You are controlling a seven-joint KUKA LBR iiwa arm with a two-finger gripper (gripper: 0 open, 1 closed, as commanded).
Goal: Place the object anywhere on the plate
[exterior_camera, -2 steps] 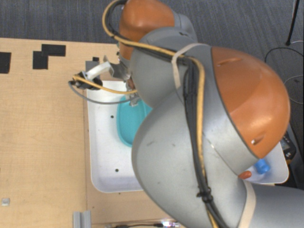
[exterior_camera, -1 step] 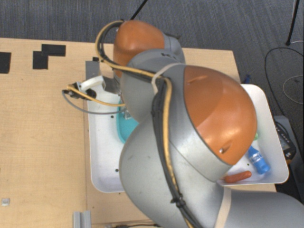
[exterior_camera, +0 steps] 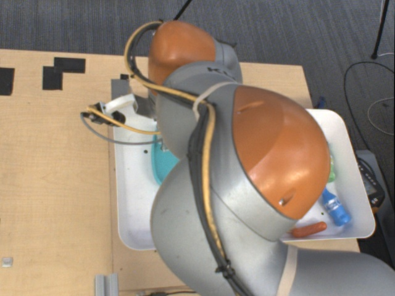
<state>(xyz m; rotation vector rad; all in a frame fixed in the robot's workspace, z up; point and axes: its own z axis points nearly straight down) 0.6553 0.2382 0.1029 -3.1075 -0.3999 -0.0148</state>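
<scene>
Plate (exterior_camera: 162,164), teal, in left bin (exterior_camera: 133,184), mostly under arm (exterior_camera: 247,184), no legible writing

Light was even and fairly bright, diffuse from overhead. Soft highlights sat on the arm (exterior_camera: 259,184) and its orange shells. Shadows on the bench (exterior_camera: 55,165) were faint. The near arm looked slightly soft; the carpet texture stayed sharp. No obvious edge distortion.
</scene>
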